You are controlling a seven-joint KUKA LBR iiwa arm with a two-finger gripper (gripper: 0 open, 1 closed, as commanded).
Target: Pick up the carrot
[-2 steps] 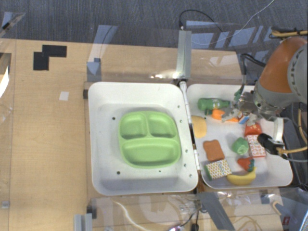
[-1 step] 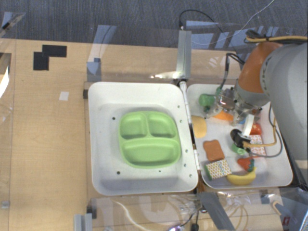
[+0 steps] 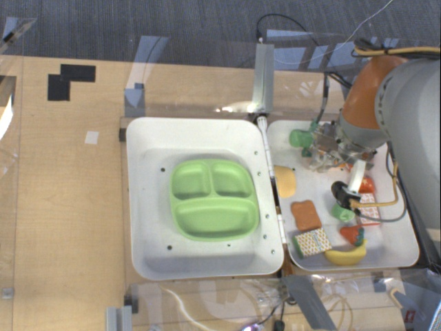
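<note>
In the right bin [image 3: 406,254], an orange-red tapered piece [image 3: 353,234] that looks like the carrot lies near the front, just above a yellow banana [image 3: 346,255]. A small green piece [image 3: 344,212] sits right behind it. My gripper [image 3: 322,156] hangs low over the back of the right bin, well behind the carrot and apart from it. Nothing shows in its grasp. Beside the wrist, partly hidden, lies another red-orange piece [image 3: 366,185].
The right bin also holds a green toy [image 3: 300,138] at the back left, a pale yellow chip [image 3: 284,181], a brown toast slice [image 3: 306,214], a checkered box [image 3: 312,241] and a printed card [image 3: 369,211]. A green divided plate [image 3: 213,198] lies in the left bin [image 3: 145,254].
</note>
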